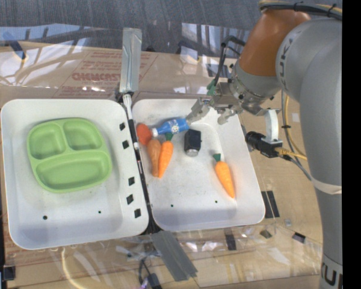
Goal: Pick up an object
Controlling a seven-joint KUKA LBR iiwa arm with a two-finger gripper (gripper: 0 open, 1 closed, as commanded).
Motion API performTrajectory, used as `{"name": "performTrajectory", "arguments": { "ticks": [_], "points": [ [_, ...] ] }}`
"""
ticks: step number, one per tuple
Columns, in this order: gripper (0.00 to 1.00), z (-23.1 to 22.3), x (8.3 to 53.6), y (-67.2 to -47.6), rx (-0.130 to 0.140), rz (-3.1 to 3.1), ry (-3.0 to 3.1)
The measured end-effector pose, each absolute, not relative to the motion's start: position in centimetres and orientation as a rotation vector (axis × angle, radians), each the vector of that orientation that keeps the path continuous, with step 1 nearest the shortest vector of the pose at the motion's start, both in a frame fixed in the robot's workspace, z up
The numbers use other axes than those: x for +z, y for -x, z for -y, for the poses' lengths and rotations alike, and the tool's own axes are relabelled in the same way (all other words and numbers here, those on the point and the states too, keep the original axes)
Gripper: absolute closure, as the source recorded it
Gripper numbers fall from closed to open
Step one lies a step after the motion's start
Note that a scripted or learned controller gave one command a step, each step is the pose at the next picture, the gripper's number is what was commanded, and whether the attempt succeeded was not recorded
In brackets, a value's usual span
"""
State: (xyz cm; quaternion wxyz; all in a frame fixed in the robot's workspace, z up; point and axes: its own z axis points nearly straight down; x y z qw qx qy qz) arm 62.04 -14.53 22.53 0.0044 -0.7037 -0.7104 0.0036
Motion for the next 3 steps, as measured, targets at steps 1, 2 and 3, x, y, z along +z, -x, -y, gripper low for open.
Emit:
{"name": "performTrajectory", "arguments": {
  "ticks": [1,2,3],
  "points": [
    [0.00,13.1,11.3,-62.2,-0.011,2.311,2.150],
    [0.00,11.1,10.7,-60.2,-0.018,2.542,1.911],
    [0.00,10.1,10.7,-56.9,-0.025,2.617,1.812]
  ]
}}
